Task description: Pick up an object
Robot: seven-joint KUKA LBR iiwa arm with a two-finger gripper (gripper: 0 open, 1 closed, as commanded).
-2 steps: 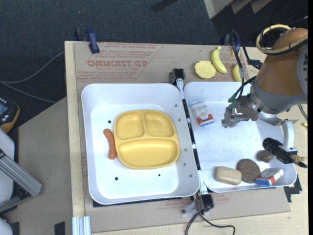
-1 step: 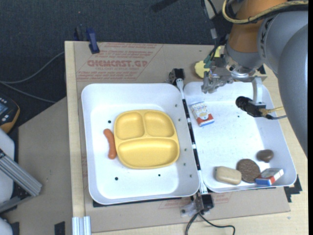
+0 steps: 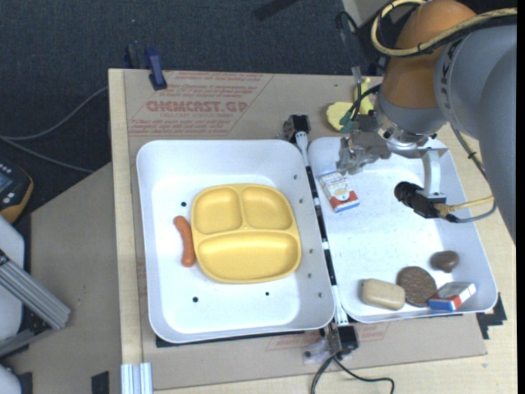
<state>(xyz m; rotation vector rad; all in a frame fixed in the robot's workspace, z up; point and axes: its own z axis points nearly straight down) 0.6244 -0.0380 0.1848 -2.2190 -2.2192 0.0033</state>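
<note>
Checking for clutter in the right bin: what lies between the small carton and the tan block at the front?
Bare white bin floor separates the carton from the tan block in the camera view.

Bright, even overhead light washes out the white bins with mild glare, shadows stay soft and short, and the nearby arm looks blurred.
</note>
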